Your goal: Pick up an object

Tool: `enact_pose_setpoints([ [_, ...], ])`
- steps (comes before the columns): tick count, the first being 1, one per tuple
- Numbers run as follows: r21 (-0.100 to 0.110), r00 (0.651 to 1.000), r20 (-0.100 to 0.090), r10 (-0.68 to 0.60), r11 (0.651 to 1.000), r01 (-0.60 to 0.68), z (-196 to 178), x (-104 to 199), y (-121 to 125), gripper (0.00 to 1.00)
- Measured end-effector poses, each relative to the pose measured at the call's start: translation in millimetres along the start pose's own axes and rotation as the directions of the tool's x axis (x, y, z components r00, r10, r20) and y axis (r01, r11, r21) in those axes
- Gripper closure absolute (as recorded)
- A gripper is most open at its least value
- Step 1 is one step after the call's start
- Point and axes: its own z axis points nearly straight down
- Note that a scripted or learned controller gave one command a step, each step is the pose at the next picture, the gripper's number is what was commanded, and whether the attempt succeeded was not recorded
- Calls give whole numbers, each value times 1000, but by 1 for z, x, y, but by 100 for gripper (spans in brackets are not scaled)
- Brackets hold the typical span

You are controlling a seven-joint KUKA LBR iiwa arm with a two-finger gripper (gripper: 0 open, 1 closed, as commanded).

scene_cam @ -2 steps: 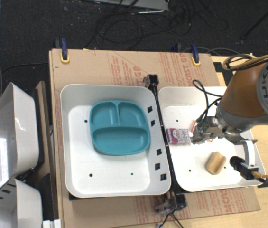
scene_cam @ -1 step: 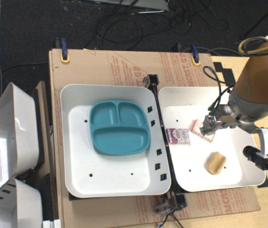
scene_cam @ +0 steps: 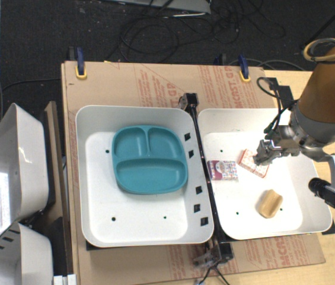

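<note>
- Camera view: the end effector [scene_cam: 264, 153] is down in the right bin [scene_cam: 226, 123], right over a small red-and-white packet [scene_cam: 254, 162]; from where I stand I cannot tell how its grasping parts are set, nor whether the packet is actually caught.
- I'd judge the packet is the target. To do it well, the arm should come straight down, centred, and lift slowly, since a flat packet slips easily.
- Other choices lie close: a purple-labelled packet [scene_cam: 223, 170] just beside, toward the divider, and a tan block [scene_cam: 270, 203] nearer the front rim.
- Room is decent: the packet sits mid-bin, away from the walls, though the purple one could get nudged.
- The left bin [scene_cam: 90, 171] holds a teal divided plate [scene_cam: 150, 159], well apart, on the table [scene_cam: 137, 82].
</note>
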Motion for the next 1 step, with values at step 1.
enact_pose_setpoints([
  [1,2,1000,-3,-6,1000,6,-7,58,2,100],
])
